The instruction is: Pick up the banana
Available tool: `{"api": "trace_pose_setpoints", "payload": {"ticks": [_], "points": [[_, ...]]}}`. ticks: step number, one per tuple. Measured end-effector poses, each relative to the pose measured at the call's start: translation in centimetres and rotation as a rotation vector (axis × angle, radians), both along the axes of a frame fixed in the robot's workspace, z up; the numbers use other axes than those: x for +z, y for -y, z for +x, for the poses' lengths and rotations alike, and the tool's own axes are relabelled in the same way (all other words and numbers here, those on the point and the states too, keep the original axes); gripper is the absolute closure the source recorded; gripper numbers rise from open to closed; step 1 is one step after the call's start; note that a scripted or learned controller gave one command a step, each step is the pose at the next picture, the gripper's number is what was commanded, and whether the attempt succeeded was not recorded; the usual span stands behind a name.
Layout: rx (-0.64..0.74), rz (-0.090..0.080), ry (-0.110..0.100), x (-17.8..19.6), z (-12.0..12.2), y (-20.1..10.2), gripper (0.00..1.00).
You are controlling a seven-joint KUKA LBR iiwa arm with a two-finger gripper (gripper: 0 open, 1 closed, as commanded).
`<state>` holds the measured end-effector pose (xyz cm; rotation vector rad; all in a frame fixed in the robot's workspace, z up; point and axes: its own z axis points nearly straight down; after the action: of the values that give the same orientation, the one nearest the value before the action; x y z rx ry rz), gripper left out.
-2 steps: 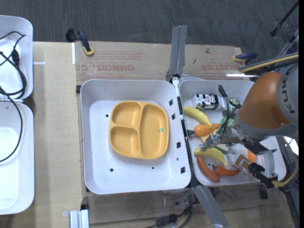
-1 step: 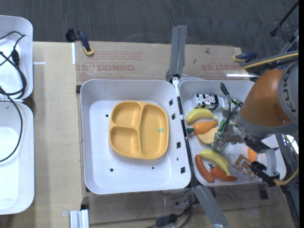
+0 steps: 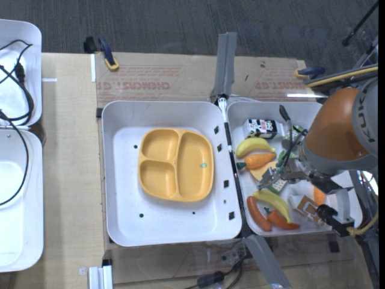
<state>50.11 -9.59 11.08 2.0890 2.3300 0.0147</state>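
A yellow divided plate [image 3: 177, 164] is lying in the middle of the left bin [image 3: 120, 221], its three compartments facing up. Just to the right, across the shared rims, the right bin [image 3: 237, 108] is crowding with toy food. Near its left wall a banana [image 3: 253, 146] is resting, curved and lying flat, with an orange carrot [image 3: 260, 160] touching it just below. Above and to the right of that banana a small black-and-white carton [image 3: 261, 126] is sitting near the far rim. Lower in the bin a second banana [image 3: 274, 202] is lying at a slant, and beside it a red sausage [image 3: 258, 214] is stretching along the near edge.

The gripper [image 3: 278, 174] is hanging over the middle of the right bin, between the two bananas, with the arm's orange band [image 3: 337, 128] looming at the right. Its dark fingers are blurring into the clutter beneath them, so I cannot tell whether they are spread or closed; nothing seems to be sitting between them, though the view is poor there.
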Motion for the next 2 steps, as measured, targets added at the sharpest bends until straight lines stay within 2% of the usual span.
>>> {"api": "trace_pose_setpoints", "payload": {"ticks": [1, 2], "points": [[0.165, 0.001, -0.018, -1.99, -2.40, -0.04, 0.00], [0.160, 0.000, -0.017, -1.11, -2.35, 0.08, 1.00]]}}
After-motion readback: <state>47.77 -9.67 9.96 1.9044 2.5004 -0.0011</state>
